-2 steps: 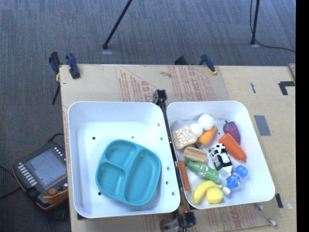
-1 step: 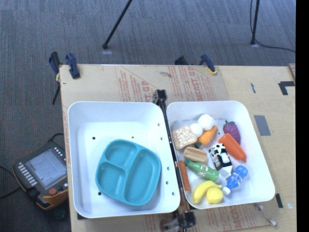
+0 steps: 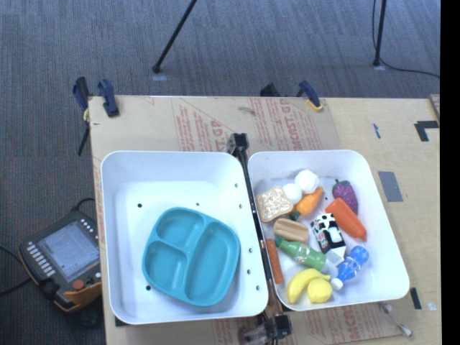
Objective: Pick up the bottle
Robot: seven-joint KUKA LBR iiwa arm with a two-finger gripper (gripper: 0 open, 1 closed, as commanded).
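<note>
A green bottle (image 3: 302,251) lies on its side in the right bin (image 3: 374,185), its neck pointing left toward a hot dog bun (image 3: 290,229). A small blue and white bottle (image 3: 350,263) lies close by at the lower right, beside a yellow banana (image 3: 305,282).
The right bin also holds a cracker (image 3: 273,203), two carrots (image 3: 346,218), a purple fruit (image 3: 346,193), white balls (image 3: 306,180), a cow-print carton (image 3: 328,232), a sausage (image 3: 274,261) and a lemon (image 3: 320,291). The left bin (image 3: 122,185) holds a teal divided plate (image 3: 191,256). Clamps line the bench's far edge.
</note>
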